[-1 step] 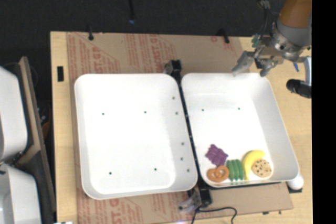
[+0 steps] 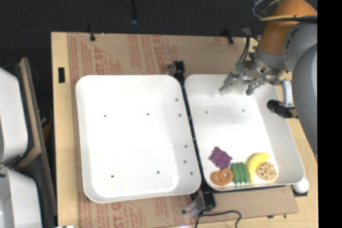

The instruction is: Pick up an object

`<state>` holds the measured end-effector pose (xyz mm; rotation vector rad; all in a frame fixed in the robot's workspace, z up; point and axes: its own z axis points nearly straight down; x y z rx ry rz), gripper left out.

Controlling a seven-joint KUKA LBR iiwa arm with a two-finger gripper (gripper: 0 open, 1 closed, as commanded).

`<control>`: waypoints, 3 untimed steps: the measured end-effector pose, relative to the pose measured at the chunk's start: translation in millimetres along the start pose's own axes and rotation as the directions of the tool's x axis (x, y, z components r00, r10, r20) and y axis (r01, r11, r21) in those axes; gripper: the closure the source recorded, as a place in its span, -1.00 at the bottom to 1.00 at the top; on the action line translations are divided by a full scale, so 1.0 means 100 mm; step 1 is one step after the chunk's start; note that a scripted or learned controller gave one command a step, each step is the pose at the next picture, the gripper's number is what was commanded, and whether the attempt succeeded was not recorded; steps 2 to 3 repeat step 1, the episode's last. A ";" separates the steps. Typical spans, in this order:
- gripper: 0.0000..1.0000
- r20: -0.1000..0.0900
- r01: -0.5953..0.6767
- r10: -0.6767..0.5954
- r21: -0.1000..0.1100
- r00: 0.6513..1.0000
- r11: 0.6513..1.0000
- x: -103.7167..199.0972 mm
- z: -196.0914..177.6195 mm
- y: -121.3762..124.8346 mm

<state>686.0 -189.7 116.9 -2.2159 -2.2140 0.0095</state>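
Toys (image 2: pixel 243 166) (clustered) apart from raised claw (image 2: pixel 239 86)

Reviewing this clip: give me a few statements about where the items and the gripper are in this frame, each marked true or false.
1. All the small items lie in the right bin. True.
2. The gripper is over the near end of the right bin, touching the items. False: it is at the far end of that bin, well apart from them.
3. The purple item lies farther from the camera than the green item. True.
4. The cookie sits in the left bin. False: it lies in the right bin, against the yellow item.
5. The gripper holds the orange pretzel-like item. False: that item lies on the bin floor beside the green one.
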 end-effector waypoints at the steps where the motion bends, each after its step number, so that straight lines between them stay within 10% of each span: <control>1: -1.00 0.002 -0.007 0.007 -0.007 1.000 1.000 -0.34 0.18 -1.45; 3: -1.00 0.002 -0.007 0.007 -0.007 1.000 1.000 -0.34 0.18 -1.45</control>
